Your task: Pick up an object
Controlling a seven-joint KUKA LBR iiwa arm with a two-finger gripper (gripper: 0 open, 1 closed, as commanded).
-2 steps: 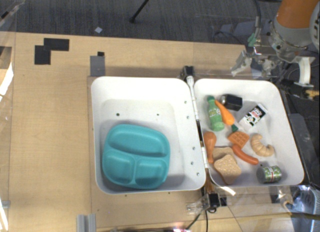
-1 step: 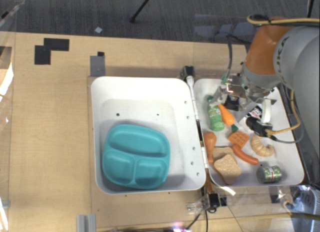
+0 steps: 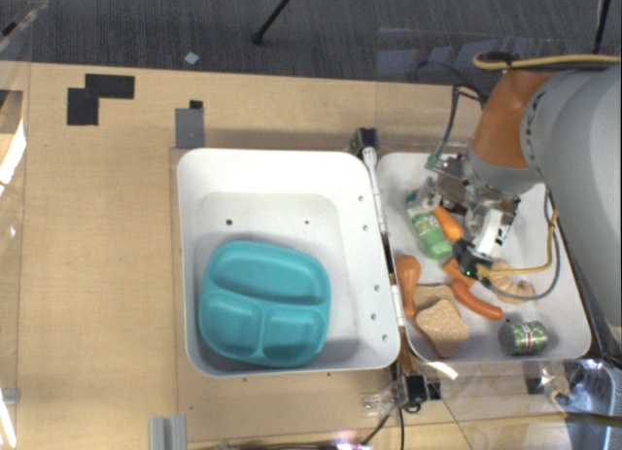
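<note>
Nearest the camera, the wooden tabletop (image 3: 97,273) lies bare and smooth to the left of the bins. The left bin (image 3: 267,171), a shallow white tray with rounded corners, holds a teal divided plate (image 3: 264,302) in its near half; its far half gives flat open floor.

The right bin (image 3: 573,327) is crowded. At its near edge sit a rough tan bread slice (image 3: 442,323) and a small green can (image 3: 525,337) lying on its side. Just beyond, a slim orange carrot (image 3: 474,298) and an orange sweet-potato shape (image 3: 407,278) lie close to the shared bin wall.

Farther in, the end effector (image 3: 468,223) hangs low over a green bottle (image 3: 427,227) and another carrot piece (image 3: 448,221). I cannot tell whether it is spread or pinching anything.
</note>
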